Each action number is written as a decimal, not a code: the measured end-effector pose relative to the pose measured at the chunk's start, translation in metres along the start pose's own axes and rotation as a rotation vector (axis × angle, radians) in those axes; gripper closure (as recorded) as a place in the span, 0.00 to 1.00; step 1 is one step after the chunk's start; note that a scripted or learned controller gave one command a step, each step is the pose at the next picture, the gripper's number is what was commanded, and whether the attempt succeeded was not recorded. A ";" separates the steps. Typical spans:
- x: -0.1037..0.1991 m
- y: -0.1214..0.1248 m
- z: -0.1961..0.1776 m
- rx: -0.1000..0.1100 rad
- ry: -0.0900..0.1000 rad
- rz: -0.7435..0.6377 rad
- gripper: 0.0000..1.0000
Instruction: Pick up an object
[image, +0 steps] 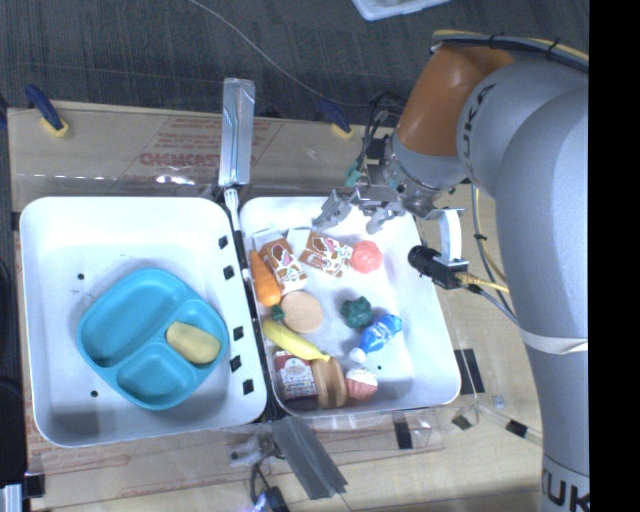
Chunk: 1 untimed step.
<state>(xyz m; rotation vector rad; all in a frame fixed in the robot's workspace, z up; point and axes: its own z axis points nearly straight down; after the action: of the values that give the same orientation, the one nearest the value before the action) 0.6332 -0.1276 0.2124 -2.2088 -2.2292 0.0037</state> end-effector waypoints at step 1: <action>-0.087 -0.086 0.083 0.006 -0.002 -0.057 0.00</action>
<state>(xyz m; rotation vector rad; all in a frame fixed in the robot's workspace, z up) 0.5480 -0.2149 0.1300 -2.1418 -2.2894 0.0115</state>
